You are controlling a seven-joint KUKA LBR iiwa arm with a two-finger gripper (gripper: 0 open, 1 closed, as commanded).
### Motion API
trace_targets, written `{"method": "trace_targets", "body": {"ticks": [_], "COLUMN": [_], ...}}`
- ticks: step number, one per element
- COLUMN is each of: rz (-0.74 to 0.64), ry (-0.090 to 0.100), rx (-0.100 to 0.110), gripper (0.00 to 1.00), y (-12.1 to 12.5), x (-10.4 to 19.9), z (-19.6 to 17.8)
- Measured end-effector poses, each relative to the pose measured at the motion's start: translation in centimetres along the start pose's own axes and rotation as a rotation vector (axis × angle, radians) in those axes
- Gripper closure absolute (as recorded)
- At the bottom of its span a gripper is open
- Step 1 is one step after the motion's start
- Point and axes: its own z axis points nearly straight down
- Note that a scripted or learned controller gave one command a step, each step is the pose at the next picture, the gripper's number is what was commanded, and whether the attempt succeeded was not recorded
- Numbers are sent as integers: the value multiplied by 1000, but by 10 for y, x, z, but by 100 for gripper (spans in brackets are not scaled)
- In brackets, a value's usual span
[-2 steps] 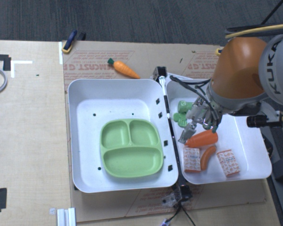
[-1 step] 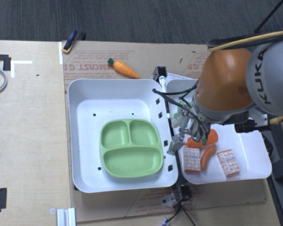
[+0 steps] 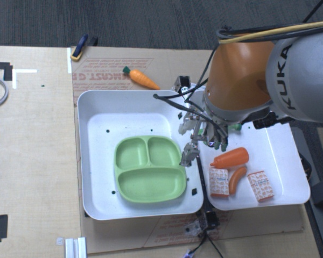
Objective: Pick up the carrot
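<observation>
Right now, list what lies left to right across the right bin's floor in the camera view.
Left carton → sausage → right carton. The carrot lies behind them, spanning the first two, so it takes no place in the order.

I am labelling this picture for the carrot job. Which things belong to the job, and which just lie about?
Job: carrot, gripper; perhaps the orange piece in the right bin, which is carrot-like.
Lying about: green plate, sausage, two cartons.

Bench [image 3: 32,160] with two white bins [image 3: 94,144]
</observation>
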Motion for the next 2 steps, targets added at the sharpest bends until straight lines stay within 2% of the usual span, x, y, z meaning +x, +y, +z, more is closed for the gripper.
{"method": "trace_targets", "body": {"ticks": [1,2], "rz": [-233,-521], "ry": [0,-2], "rx": [0,0], "gripper": [0,0], "y": [-51,-86], "x": [1,21], "z": [-3,-28]}}
